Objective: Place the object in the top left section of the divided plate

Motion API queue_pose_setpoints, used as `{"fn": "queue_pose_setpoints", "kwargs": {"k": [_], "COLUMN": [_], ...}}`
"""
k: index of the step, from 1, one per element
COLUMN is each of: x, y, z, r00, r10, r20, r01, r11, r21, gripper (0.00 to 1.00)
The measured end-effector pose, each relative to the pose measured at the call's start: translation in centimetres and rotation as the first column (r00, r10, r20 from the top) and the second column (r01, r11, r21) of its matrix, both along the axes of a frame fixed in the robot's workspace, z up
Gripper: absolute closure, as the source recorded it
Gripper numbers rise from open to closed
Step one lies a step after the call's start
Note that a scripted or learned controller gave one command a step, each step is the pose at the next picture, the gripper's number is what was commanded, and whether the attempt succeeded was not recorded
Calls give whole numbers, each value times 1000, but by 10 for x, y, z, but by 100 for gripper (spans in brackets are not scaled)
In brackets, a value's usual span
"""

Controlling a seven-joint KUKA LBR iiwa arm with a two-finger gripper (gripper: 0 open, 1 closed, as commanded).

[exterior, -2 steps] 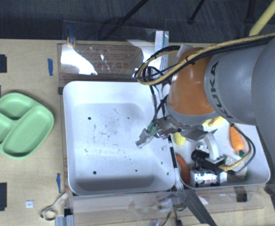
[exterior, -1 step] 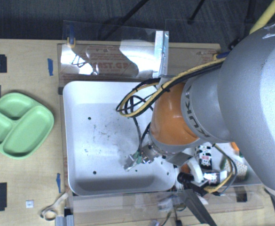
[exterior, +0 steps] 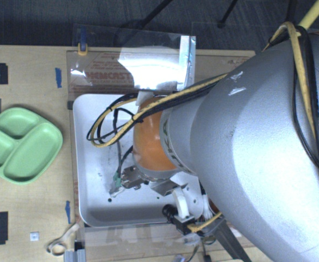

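The big grey KUKA arm with its orange band [exterior: 151, 143] sweeps in from 3 o'clock and covers most of the shallow white plastic bin [exterior: 88, 146] at the middle of the bench, with yellow and black cables [exterior: 107, 125] looping off its wrist over the bin's 10 o'clock part. The two-finger metal gripper [exterior: 121, 182] hangs low over the bin floor toward 7 o'clock of the arm's wrist; whether it is released, clenched or grasping something cannot be told, since the wrist hides it. No loose object can be made out in the bin. The pale green divided plastic plate with 3 sections [exterior: 22, 144] lies on the light wooden bench [exterior: 28, 212] at 9 o'clock, well apart from the bin, its sections bare
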State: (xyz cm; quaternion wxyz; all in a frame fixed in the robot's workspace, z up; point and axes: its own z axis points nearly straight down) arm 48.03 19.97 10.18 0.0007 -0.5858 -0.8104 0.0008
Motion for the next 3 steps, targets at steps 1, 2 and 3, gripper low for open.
{"fn": "queue_pose_setpoints", "kwargs": {"k": [1, 2, 3], "x": [2, 3, 60], "y": [-56, -55, -39], "z": [-13, -4, -14], "r00": [808, 809, 582], "r10": [-589, -588, -813], "r20": [4, 5, 3], "r01": [589, 588, 813], "r11": [808, 809, 582], "r21": [13, 11, 3], "gripper": [0, 100, 100]}}
